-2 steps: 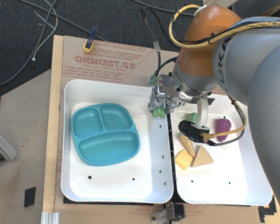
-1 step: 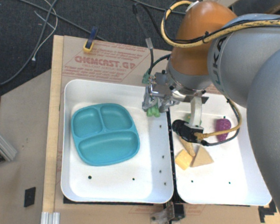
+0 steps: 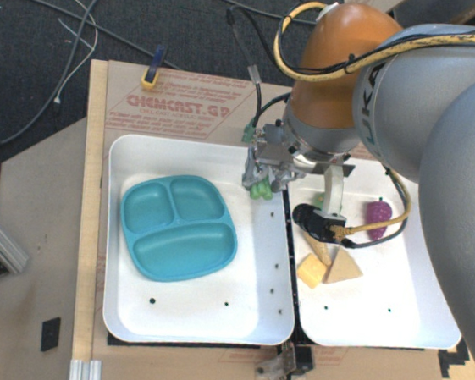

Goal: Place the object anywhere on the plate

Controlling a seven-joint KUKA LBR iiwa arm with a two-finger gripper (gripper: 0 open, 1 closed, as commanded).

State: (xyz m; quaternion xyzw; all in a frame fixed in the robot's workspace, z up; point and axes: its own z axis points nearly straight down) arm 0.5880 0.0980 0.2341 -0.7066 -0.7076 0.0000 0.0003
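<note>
We see the arm (image 3: 420,86) reach in from the right, and its gripper (image 3: 262,179) hangs over the right part of the left bin (image 3: 114,299), near the wall between the two bins. A small green object (image 3: 261,191) sits at the fingertips and seems clamped between them, above the bin floor. The blue plate (image 3: 179,228) with three compartments lies in the left bin, to the left of the gripper and apart from it. In the right bin (image 3: 392,330) we see a purple piece (image 3: 379,213), a yellow block (image 3: 311,272) and a tan wedge (image 3: 344,267). A clamp (image 3: 154,66) lies on the cardboard (image 3: 187,107) behind the bins.
</note>
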